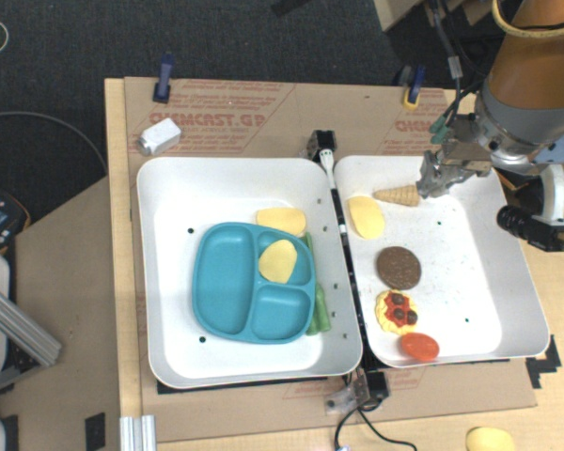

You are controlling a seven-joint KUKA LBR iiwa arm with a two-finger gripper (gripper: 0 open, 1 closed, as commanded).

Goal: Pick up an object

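Red tomato [419, 347] near right bin's [508, 280] front rim; jaws state unclear, beside cone [397, 194].

**Two bins, side by side on the bench**

In the left bin [160, 252] a divided tray [230, 285] is set, one chip [278, 261] on it, another [282, 221] at its 1 o'clock. In the right bin [508, 289] a cookie [398, 267] is placed centrally: cone [397, 194] at 12, pizza piece [396, 311] and tomato [418, 347] at 6.
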